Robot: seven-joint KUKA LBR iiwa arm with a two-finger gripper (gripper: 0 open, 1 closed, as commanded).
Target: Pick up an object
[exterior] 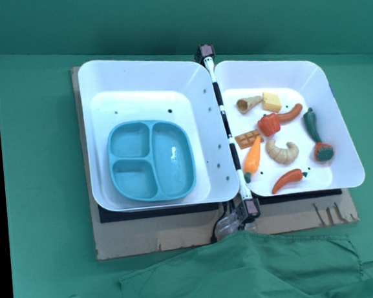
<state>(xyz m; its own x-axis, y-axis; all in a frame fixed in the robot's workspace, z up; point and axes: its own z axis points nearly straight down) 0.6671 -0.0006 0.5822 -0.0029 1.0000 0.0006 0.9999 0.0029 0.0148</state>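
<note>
The right bin (pixel 343 164) holds several toy foods. An ice-cream cone (pixel 248 103) and a yellow cheese block (pixel 271 101) lie at its back. A sausage (pixel 290 112) and a red pepper (pixel 269 125) sit near the middle, with a waffle piece (pixel 248 138) to their left. A carrot (pixel 253 158), a croissant (pixel 283 150) and a red chili (pixel 288 180) lie toward the front. Along the right side rest a green pepper (pixel 312 126) and a strawberry (pixel 323 152).
The left bin (pixel 103 81) holds a light blue three-compartment plate (pixel 152 160). A hinge bar (pixel 227 128) runs between the bins. Both bins rest on cardboard (pixel 149 242) over green cloth, with a folded cloth (pixel 249 272) at the front.
</note>
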